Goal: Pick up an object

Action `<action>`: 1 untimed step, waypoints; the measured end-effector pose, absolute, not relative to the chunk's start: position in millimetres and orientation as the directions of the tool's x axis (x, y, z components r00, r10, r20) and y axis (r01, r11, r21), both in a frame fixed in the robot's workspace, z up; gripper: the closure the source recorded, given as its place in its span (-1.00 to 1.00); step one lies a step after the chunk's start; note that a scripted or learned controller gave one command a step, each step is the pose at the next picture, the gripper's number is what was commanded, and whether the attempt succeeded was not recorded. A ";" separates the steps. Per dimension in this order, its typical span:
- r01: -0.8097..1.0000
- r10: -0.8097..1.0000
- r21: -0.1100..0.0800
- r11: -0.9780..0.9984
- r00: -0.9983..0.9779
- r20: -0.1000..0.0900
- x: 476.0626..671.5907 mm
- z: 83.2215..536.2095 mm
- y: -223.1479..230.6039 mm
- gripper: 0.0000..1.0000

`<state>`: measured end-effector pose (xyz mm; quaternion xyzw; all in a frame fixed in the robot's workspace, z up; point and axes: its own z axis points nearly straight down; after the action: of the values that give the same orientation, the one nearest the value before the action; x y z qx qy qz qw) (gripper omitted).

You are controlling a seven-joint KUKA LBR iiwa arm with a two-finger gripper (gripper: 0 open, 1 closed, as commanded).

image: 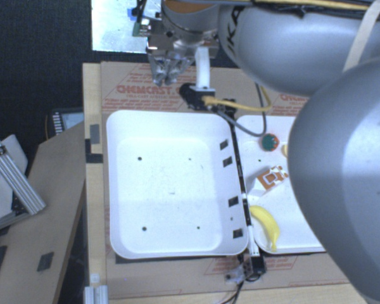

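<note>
Claw (166, 68) hovering beyond left bin (168, 182), finger state indeterminate, nothing visibly held. Approach step pending; banana (267, 223) lying well off toward right bin (291, 242); needing traverse, then descent.

The single camera sits above the bench (63, 189) and looks down on it at a slant, so the far edge lies toward the top of the view. It takes in the whole left bin (171, 182), which lies below the gripper (167, 68), nearer the camera. The right bin (291, 236) lies below and to the right of the gripper, partly covered. The arm (316, 56) reaches in from the right, so close to the lens that it looms large and blurred.
</note>
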<state>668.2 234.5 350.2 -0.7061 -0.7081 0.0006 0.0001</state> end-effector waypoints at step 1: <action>1.000 1.000 0.014 0.009 -0.009 0.005 668.5 469.5 234.9 1.00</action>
<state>668.5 234.9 469.5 -0.7040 -0.7102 -0.0067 -0.0033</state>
